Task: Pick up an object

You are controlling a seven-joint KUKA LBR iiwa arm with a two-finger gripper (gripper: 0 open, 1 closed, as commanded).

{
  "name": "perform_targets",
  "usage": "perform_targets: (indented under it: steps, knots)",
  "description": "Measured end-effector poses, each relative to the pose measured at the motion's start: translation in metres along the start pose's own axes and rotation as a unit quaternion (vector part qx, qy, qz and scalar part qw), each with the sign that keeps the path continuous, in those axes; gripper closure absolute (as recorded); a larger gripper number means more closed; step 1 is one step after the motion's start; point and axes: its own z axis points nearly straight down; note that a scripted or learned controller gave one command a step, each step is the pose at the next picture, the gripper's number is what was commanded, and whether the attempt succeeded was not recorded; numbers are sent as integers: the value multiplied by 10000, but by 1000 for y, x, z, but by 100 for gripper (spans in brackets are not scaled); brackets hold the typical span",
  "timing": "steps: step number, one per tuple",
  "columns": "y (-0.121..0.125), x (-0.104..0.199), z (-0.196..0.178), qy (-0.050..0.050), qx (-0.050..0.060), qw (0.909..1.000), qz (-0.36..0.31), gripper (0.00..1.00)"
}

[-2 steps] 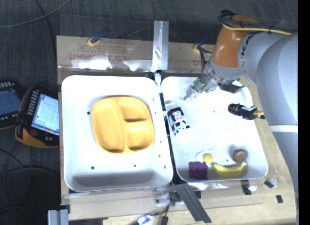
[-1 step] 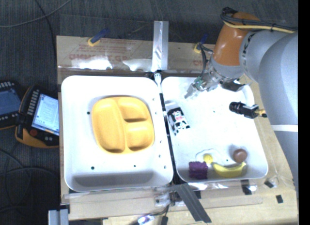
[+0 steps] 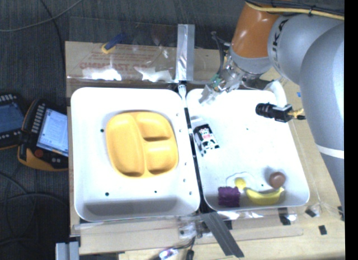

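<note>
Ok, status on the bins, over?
Gripper high at right bin's back rim, holding nothing seen. Banana, purple block, brown ball clustered front. Black-white toy by divider. Yellow tray in left bin.

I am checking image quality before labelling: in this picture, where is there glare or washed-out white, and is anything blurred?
In the camera view, both white bins look overexposed: the right bin's floor is nearly featureless; the left bin keeps soft shadow around the yellow tray. The plastic sheet behind shows glare patches. The tool looks slightly soft; the banana stays fairly sharp.
</note>
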Motion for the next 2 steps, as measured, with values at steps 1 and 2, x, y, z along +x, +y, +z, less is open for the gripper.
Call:
perform_targets:
  steps: [1,2]
  knots:
    - [0,110,0,11,0,9922,-1250,100]
    - [4,61,0,4,0,9929,-1190,100]
